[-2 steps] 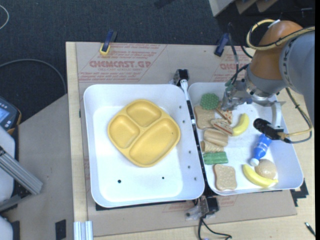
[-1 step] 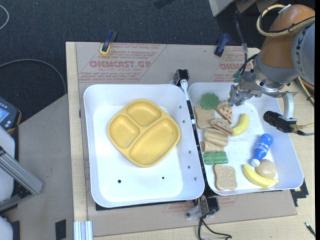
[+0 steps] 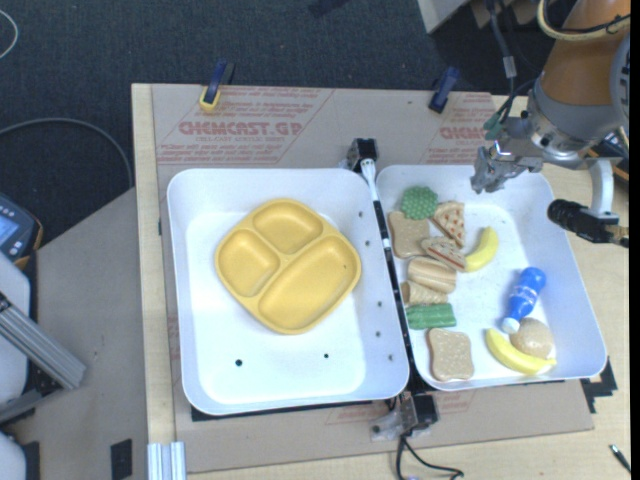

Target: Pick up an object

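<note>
On the counter point(image 3: 300, 118), two white bins sit side by side: the left bin point(image 3: 190, 268) carries a yellow divided plate point(image 3: 288, 264), and the right bin point(image 3: 570, 258) a jumble of toy food, apparently laid out as pickings. The arm's hand point(image 3: 490, 173) hovers over that bin's far edge, nothing visibly in it; whether it is spread or pressed together, I cannot tell. Nearest lie a green piece point(image 3: 418, 202) and a small banana point(image 3: 482, 249).

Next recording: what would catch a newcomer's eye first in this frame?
Probably the yellow divided plate, alone in the left bin. Next, the toy food crowded in the right bin: bread slices, two bananas, green pieces and a blue-and-white bottle. The gripper hangs over that bin's far edge, holding nothing visible.
</note>
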Tool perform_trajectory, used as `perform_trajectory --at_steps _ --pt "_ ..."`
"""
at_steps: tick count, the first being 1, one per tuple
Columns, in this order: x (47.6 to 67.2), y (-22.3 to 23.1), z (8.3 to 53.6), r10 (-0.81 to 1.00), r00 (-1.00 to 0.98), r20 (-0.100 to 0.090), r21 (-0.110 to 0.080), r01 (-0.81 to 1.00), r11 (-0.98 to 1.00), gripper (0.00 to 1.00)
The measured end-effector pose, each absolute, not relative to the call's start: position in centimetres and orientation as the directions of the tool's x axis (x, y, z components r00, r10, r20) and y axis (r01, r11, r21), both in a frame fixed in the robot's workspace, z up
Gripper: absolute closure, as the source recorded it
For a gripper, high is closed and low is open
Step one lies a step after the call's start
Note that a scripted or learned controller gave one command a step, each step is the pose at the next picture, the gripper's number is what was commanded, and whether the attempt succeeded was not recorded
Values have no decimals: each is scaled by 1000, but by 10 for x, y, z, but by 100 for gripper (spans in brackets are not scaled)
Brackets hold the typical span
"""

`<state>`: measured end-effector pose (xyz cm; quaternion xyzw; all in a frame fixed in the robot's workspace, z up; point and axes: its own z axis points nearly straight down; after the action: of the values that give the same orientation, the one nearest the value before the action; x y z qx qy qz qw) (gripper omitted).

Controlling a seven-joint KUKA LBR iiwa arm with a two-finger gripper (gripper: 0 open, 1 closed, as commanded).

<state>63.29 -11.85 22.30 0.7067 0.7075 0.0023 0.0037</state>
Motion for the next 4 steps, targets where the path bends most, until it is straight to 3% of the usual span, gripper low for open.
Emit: perform_trajectory --at_steps 3,4 --pt "616 22 232 1000 -6 2 -1 1000 6 100" --pt "610 35 215 1000 -2 1 -4 1000 2 100"
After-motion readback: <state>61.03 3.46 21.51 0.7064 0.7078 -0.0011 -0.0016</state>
